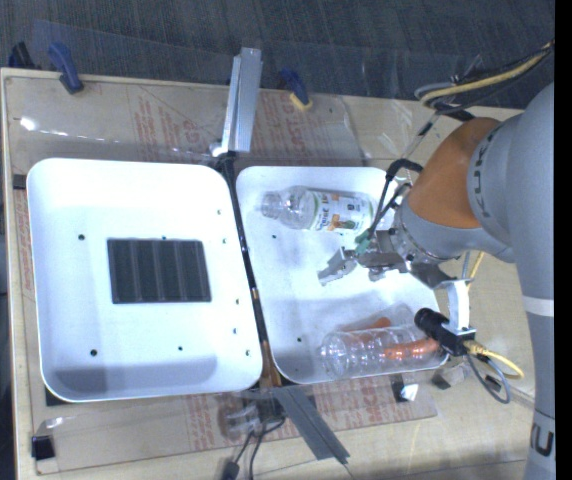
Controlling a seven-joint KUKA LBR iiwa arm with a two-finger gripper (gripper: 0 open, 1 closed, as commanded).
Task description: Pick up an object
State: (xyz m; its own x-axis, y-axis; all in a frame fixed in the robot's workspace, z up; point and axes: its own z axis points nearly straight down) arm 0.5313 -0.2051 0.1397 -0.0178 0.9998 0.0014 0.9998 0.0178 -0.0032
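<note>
Roughly, by item:

Arm: grey arm [526,168] with an orange band [446,183], reaching in from the right over the right bin.

Gripper: gripper [338,266] sits low over the middle of the right bin, its fingers [331,271] a little apart with nothing visible between them; it hangs between the two bottles, touching neither as far as can be seen.

Right bin: shallow white bin [291,298] holding both bottles.

Upper bottle: clear plastic bottle [311,208] lying on its side near the bin's far wall, cap end toward the left; its label [341,213] is white with green and orange patches, the print too small to read.

Lower bottle: clear ribbed bottle [376,348] lying on its side along the near wall, with something orange-red showing through it; no writing can be made out.

Left bin: white bin [66,268] with a dark ribbed rectangular panel [159,270] lying flat near its middle.

Bench: pale board [26,128] with faint red printed lettering along its edges, not legible; blue clamps [64,66] at the far edge.

Cables: yellow and black cables [476,78] at the upper right.
</note>
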